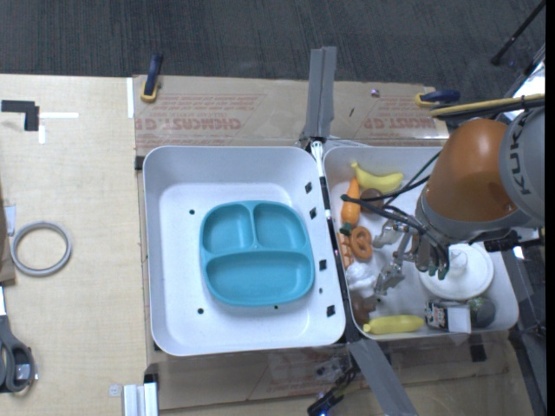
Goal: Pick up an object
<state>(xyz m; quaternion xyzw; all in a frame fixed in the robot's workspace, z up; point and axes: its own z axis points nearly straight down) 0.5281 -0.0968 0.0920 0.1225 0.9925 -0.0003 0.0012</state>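
Gripper point(392, 263) low in your right bin point(395, 151), finger state unreadable. Banana point(378, 178) beyond it, yellow piece point(395, 323) nearer you, donut point(358, 243) left.

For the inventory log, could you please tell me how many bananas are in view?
2. One banana at the right bin's far end, another banana at its near edge. The arm may hide more.

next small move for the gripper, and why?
Probably lower the gripper straight down, then shut. It hangs over the right bin, above the clutter along the bin's left side, with nothing visibly between its fingers. The white object just left of it looks nearest; the orange ring and the lower banana lie close too, so a shift risks nudging them.
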